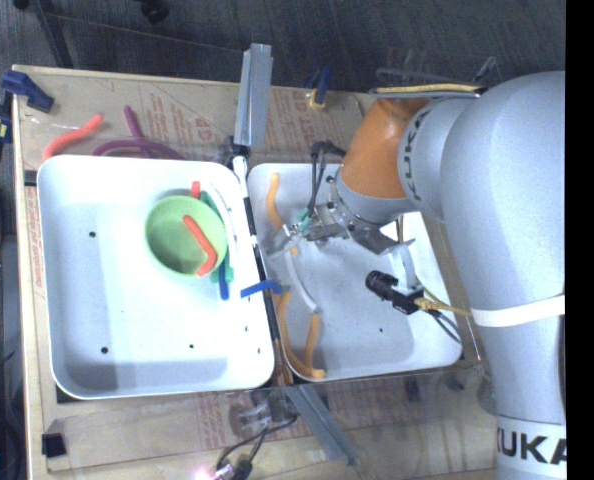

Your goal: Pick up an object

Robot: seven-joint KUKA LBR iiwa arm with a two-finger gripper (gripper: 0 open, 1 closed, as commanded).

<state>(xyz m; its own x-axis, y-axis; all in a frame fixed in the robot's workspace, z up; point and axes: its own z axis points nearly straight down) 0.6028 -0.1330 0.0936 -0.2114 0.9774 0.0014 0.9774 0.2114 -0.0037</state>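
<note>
Claw is over the right bin, close to its left wall. Bare floor lies toward the middle and lower right. Orange strip runs along that wall just beside the claw, curved orange strip hugs the lower-left corner. Can't tell how far the claw is open or whether it holds anything. Left bin: green bowl, wide bare floor.
</note>
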